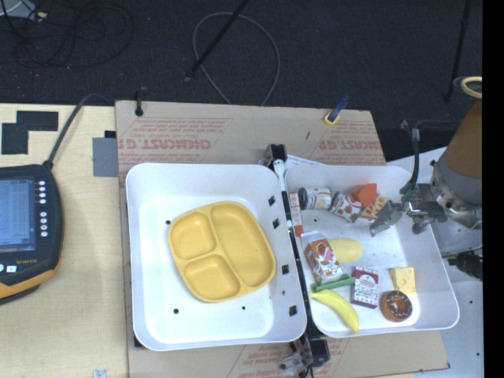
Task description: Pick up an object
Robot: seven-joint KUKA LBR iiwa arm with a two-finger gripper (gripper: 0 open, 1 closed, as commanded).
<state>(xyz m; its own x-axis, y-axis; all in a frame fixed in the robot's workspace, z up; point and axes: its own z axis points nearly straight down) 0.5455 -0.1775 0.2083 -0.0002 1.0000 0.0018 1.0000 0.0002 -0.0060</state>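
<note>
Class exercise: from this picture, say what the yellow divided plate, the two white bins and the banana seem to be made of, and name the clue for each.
Yellow divided plate: probably moulded plastic, matte; even colour, soft rounded compartment ridges.
White bins: likely thin formed plastic, slightly glossy; smooth curved rims and corners.
Banana: looks like toy plastic; uniform yellow with a green tip, though too small to be sure.

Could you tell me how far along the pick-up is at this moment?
Nothing looks lifted yet: the banana, donut and cheese wedge all lie in the right bin. The gripper is low inside that bin near its far side. Gripping and raising an object remain.
</note>
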